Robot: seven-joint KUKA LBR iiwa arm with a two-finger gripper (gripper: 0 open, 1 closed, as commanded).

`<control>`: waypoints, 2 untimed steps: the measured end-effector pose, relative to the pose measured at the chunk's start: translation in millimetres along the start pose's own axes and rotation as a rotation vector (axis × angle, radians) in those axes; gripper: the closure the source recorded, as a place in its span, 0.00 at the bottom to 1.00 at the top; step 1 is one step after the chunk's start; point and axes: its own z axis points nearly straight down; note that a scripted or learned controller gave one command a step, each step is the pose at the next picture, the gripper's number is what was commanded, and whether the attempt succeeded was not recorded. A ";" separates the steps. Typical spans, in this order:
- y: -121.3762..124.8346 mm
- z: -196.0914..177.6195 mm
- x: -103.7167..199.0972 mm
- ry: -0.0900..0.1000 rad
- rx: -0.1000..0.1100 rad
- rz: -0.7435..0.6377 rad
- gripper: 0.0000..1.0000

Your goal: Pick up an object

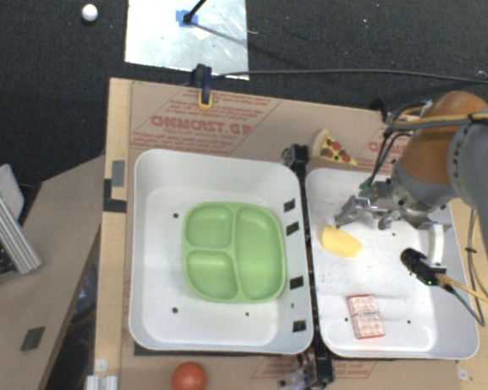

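A green plate (234, 253) with three dips sits in the left bin (157, 174); it looks like smooth, hard plastic. An orange-red ball (188, 379) rests on the cardboard just below that bin. In the right bin (452, 335) lies a small yellow lump (341, 242), round and smooth like toy food (maybe a lemon or a bit of cheese), and it is probably light and a little slippery, so squeezing it across its short middle seems best. Lower down is a pink box (365, 316), flat with straight sides, likely stiff and easy to pinch by its edges. A toy pizza slice (335, 148) lies on the cardboard behind the bin. The gripper (363, 210) hangs just above and right of the yellow lump, its fingers spread apart with nothing between them.
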 end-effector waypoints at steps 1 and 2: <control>0.8 15.4 0.4 0.000 -0.001 -0.001 0.00; 2.0 3.4 0.5 0.000 -0.004 0.000 1.00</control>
